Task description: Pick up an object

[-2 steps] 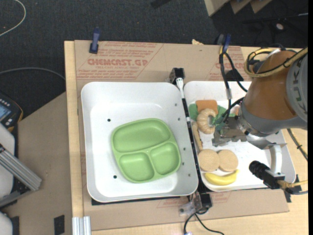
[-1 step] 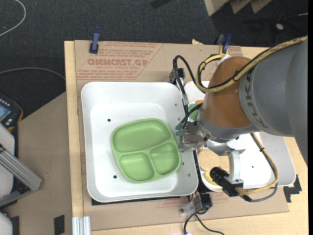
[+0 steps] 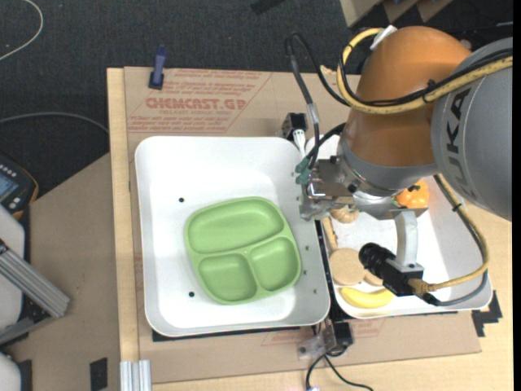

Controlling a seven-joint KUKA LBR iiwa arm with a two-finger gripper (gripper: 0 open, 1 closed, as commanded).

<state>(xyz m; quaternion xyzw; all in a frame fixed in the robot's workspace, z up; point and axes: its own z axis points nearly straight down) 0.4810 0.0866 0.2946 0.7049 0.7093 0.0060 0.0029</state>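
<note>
My gripper (image 3: 340,202) hangs low over the left part of the right bin (image 3: 453,261), mostly hidden under the orange wrist band and grey arm. Just below it lies a small tan lump (image 3: 348,214). A round tan disc (image 3: 345,265) and a yellow banana (image 3: 364,298) rest near the bin's front left corner. An orange object (image 3: 413,195) peeks out from behind the arm. In the left bin (image 3: 159,218) lies a green three-part plate (image 3: 242,249).
The bins stand on a cardboard sheet (image 3: 195,100) printed in red, with a small blue item (image 3: 157,68) at its far edge. A black part on a cable (image 3: 386,269) overlaps the disc. Dark floor surrounds the bench.
</note>
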